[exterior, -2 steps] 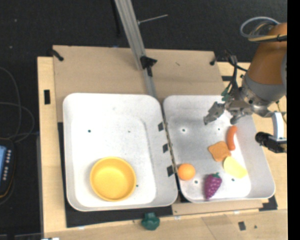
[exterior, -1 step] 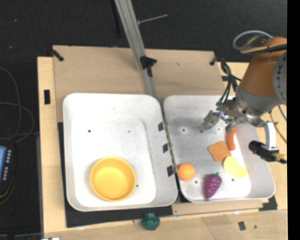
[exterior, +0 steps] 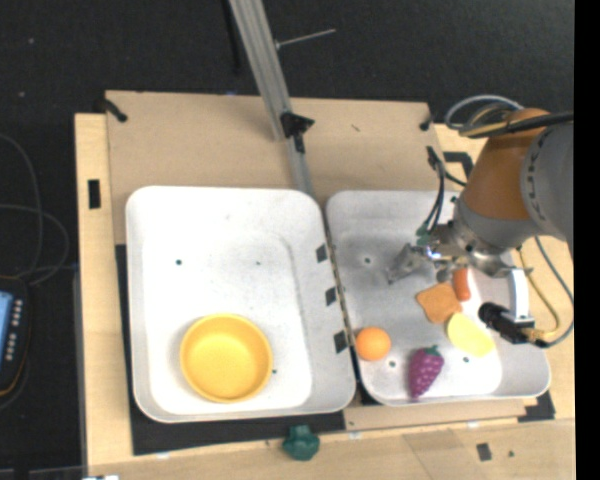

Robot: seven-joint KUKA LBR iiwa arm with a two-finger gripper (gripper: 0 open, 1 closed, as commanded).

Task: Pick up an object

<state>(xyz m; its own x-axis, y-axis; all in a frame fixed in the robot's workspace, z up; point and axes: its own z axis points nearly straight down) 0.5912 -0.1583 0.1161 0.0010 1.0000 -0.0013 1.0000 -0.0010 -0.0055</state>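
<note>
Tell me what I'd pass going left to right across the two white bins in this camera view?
Yellow bowl → orange ball → purple grapes → yellow fruit. The orange slab and carrot overlap, so I've left them out.

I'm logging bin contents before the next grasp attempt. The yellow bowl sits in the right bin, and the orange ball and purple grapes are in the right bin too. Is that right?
Not quite. The camera view shows the yellow bowl in the left bin, near its front. The rest stands: the orange ball and the purple grapes are in the right bin.
</note>
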